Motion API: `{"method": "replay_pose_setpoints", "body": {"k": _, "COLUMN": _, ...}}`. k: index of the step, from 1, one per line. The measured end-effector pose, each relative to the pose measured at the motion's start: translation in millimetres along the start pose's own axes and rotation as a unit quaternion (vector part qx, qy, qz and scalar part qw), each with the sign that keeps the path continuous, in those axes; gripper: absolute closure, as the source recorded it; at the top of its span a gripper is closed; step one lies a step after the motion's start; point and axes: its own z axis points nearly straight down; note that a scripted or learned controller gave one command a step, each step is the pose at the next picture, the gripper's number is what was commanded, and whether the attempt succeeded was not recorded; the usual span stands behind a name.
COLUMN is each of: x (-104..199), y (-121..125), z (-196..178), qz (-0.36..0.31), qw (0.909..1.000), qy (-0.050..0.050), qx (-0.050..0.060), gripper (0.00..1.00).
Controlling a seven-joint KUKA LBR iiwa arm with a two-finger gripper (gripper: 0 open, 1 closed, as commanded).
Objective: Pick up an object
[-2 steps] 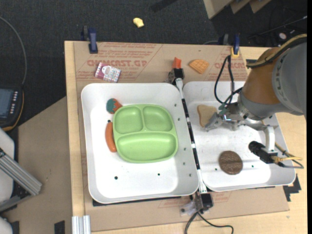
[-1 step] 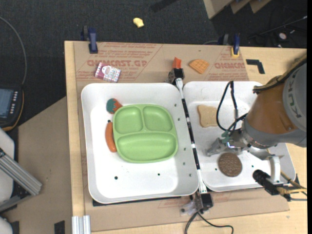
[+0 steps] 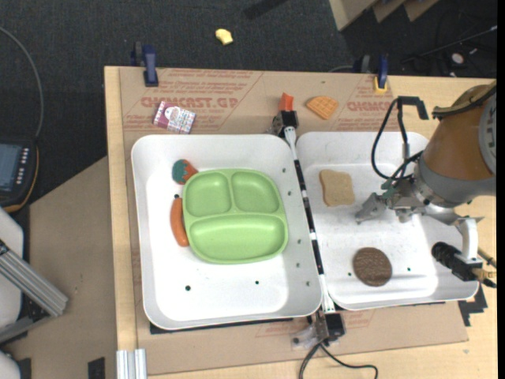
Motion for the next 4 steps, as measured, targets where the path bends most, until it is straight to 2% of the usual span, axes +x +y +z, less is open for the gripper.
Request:
{"method": "replay_pose_setpoints", "body": {"k": 1, "x": 23.4, "y": -45.1, "z": 32.5, "qz": 0.001, "qw": 1.0, "qy": 0.001, "qx": 0.002, "gripper": 0.0}}
{"method": "replay_pose_setpoints", "body": {"k": 2, "x": 34.0, "y": -56.7, "z": 31.9, "qz": 0.001, "qw": 1.0, "qy": 0.001, "qx": 0.002, "gripper": 0.0}}
{"method": "replay_pose_setpoints", "body": {"k": 3, "x": 5.7, "y": -56.9, "z": 32.1, "qz": 0.001, "qw": 1.0, "qy": 0.0, "qx": 0.0, "gripper": 0.0}}
{"method": "replay_pose_setpoints", "body": {"k": 4, "x": 49.7, "y": -56.6, "z": 31.9, "qz": -0.001, "qw": 1.0, "qy": 0.002, "qx": 0.002, "gripper": 0.0}}
